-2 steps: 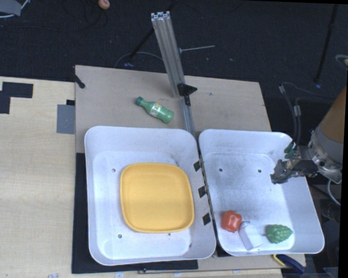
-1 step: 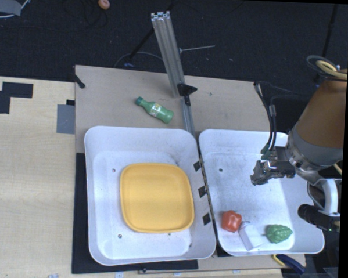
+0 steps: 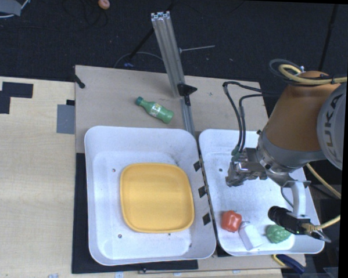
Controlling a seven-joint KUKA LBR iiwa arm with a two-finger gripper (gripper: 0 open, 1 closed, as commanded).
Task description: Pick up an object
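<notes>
The gripper (image 3: pixel 237 175) hangs over the middle of the right bin (image 3: pixel 217 149), pointing down toward the bin floor. I see nothing between its fingers. A red pepper-like object (image 3: pixel 231 221) lies below it near the bin's front left. A white block (image 3: pixel 251 236) sits to the pepper's right, and a green leafy object (image 3: pixel 278 234) lies beyond that near the front edge. A yellow square plate (image 3: pixel 157 197) fills the centre of the left bin (image 3: pixel 97 160).
A green bottle (image 3: pixel 155 109) lies on the bench behind the left bin. An aluminium rail (image 3: pixel 172 54) slants up from between the bins. Black clips (image 3: pixel 201 189) line the seam between the two bins.
</notes>
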